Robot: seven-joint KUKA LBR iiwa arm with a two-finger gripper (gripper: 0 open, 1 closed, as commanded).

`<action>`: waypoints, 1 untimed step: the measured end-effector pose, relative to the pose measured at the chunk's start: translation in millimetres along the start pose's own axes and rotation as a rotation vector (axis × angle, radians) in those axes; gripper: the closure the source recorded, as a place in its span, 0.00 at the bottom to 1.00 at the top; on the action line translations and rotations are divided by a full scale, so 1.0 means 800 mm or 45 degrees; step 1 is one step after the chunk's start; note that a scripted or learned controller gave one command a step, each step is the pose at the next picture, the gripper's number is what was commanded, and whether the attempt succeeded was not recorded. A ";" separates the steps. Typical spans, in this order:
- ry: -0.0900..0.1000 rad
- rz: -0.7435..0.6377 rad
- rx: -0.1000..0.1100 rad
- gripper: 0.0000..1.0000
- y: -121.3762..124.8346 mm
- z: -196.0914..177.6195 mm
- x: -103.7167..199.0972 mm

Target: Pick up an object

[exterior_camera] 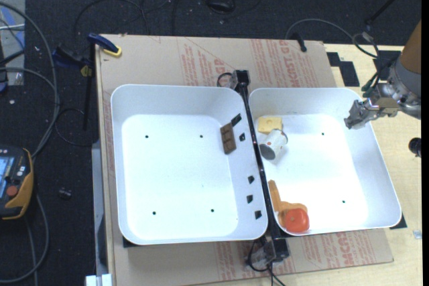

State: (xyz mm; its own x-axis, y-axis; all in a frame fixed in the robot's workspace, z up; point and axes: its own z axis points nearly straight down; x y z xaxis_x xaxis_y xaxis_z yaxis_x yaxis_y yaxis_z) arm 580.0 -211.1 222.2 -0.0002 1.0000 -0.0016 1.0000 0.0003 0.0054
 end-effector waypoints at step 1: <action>0.002 0.000 0.007 1.00 0.000 -0.001 0.000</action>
State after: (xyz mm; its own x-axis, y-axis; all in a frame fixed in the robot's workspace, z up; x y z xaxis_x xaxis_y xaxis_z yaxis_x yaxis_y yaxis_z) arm 580.2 -211.1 223.1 -0.0004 1.0000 0.0000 1.0000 0.0004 0.0001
